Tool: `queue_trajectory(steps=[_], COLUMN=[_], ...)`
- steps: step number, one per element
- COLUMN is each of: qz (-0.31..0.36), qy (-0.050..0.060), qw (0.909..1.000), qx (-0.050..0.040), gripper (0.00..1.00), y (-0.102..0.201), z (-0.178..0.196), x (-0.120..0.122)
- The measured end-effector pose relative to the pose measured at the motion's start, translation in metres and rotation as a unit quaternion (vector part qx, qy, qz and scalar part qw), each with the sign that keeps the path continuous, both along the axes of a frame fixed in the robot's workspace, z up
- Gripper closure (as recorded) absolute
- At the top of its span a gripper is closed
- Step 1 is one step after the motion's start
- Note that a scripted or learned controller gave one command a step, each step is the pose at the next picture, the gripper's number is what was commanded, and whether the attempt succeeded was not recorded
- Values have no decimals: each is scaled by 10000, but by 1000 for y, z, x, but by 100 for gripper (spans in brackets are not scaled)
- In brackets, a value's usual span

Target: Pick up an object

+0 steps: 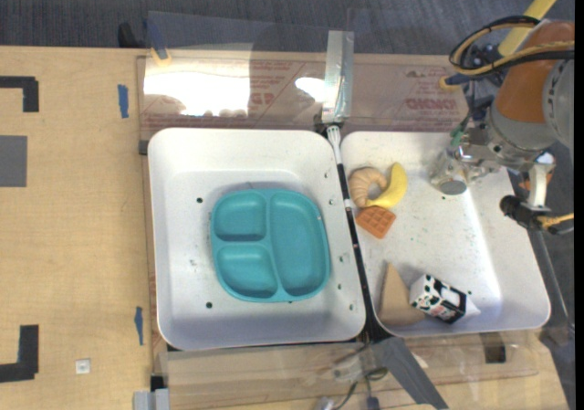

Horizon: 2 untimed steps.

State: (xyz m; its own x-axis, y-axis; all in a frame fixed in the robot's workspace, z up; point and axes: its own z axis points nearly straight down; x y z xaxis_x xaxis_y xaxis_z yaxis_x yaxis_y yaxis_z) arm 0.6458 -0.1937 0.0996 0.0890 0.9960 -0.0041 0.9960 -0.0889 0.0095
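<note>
The right bin [484, 244] holds several toy items. A brown croissant [367, 182] lies at its upper left, touching a yellow banana [394, 185]. Just below them is an orange waffle square [375, 220]. A tan wedge [393, 294] rests against the front left, beside a black-and-white carton [438, 299] lying on its side. My gripper [451, 176] hangs over the bin's upper middle, right of the banana and apart from it, with nothing seen in it. The grey arm with its orange band [522, 96] comes in from the upper right.
The left bin [182, 171] holds a teal divided plate [271, 244] in its middle. A clear plastic sheet and a metal post [338, 79] stand behind the bins. Black cables [529, 212] hang near the right bin's right wall.
</note>
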Motion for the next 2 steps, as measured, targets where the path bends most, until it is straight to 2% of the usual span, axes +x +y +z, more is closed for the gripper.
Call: queue_trajectory(steps=[1,2], qz=[385,353], qy=[-14,-13], qw=[9993,9994], qx=[18,5], gripper=[100,100], y=[64,93], z=[84,15], x=[-1,6])
